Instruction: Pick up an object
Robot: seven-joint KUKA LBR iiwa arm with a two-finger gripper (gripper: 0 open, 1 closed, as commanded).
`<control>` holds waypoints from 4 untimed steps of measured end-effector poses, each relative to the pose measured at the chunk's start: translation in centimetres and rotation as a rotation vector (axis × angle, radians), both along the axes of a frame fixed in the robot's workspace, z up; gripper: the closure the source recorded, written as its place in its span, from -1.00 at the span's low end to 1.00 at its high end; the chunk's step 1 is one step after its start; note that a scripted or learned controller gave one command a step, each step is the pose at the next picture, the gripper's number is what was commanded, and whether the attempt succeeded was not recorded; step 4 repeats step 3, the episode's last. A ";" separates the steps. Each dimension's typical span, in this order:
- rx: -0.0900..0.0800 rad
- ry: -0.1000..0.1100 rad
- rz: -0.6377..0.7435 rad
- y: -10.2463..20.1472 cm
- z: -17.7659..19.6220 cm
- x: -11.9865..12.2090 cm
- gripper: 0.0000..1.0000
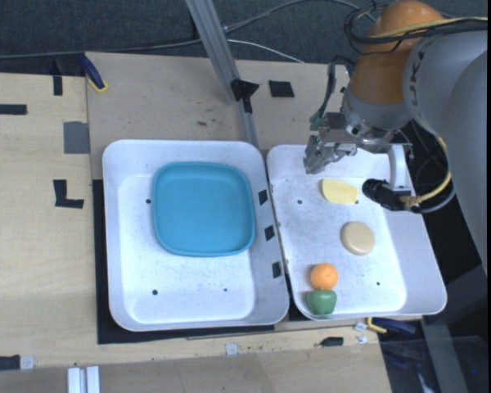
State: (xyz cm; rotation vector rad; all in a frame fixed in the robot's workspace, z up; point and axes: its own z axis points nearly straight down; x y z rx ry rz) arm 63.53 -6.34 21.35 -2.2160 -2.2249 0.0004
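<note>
From the camera view above the bench (33, 219), two shallow white bins sit side by side. The left bin (131, 293) carries a blue plate (203, 208), square with rounded corners, lying flat near the bin's middle. The right bin (409, 277) holds four small things: a yellow piece (340, 191) near its far end, a tan round piece (358, 238) just nearer the camera from it, then an orange ball (323, 276) touching a green piece (320, 302) at the bin's near edge. The arm (393, 64) reaches in from the right, its orange band above the wrist. The gripper (314, 164) hangs over the far left corner of the right bin, near the yellow piece but apart from it, with nothing between its fingers; whether they stand apart or together cannot be told from here.
</note>
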 end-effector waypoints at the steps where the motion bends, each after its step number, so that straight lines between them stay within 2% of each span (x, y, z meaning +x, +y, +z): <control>1: 0.000 -0.001 0.001 5.7 -0.2 -1.8 1.00; 2: 0.000 -0.001 0.000 10.4 0.6 -2.9 1.00; 3: 0.000 -0.002 0.000 14.5 2.0 -5.2 1.00; 4: 0.000 -0.002 0.000 14.5 2.0 -5.2 1.00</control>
